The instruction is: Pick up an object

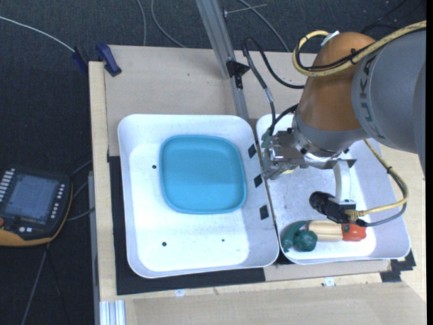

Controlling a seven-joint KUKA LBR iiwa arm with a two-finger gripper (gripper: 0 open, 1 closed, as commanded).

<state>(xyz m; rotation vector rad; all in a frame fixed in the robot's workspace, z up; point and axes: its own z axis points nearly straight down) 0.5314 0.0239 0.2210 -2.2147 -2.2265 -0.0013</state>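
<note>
Plate (203, 173) blue, squarish, smooth, in left bin (135, 202); pincer (276, 162) metallic.

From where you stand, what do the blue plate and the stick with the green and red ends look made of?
The blue plate looks like plastic: one even colour, a smooth matte face, soft rounded corners. The stick in the right bin looks like bare wood, pale tan and unglossy; its green end and red end seem painted or plastic, too small to tell.

Blue plate (202, 173) appeared smooth, matt plastic inside the glossy white plastic left bin (139, 249). Bench (169, 80) looked bare, pale wood. Behind the plate, the pole (218, 32) showed brushed metal.
</note>
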